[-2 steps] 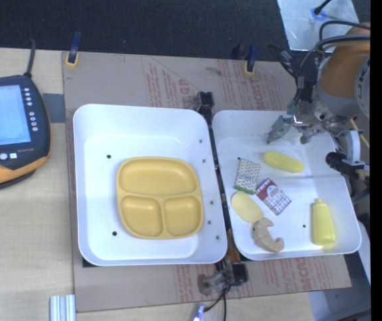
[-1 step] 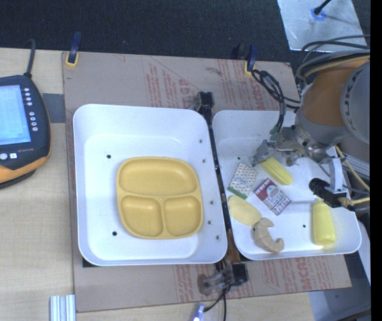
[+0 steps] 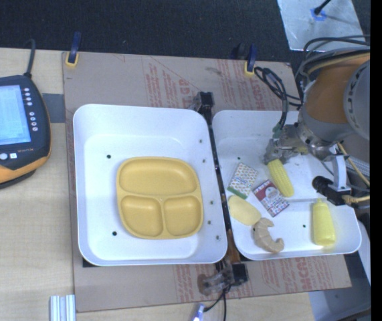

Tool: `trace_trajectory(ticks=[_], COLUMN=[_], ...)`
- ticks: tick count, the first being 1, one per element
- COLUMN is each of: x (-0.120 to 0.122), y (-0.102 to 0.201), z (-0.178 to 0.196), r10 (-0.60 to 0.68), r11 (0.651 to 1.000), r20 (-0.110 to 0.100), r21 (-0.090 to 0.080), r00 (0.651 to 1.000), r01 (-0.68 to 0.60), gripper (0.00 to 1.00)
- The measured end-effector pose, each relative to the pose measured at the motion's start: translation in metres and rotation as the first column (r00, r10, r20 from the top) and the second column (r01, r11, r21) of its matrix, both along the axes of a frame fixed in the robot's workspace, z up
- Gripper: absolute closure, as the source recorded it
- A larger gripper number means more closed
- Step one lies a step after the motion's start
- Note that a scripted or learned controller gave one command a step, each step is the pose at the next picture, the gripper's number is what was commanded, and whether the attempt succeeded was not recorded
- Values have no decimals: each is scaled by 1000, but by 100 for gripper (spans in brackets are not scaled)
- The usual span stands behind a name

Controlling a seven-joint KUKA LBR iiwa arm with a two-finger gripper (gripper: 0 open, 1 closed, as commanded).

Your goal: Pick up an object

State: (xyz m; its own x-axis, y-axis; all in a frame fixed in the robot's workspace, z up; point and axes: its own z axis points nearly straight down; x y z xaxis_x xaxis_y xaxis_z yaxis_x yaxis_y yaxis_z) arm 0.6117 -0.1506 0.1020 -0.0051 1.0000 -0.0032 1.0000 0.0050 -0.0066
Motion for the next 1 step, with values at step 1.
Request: trace_trajectory(ticks=[1], x=[2], y=[96], z=[91], r10=[2], r11=[1000], r20=[5], r21=[3], r00=[1000], r01=[-2], gripper=[100])
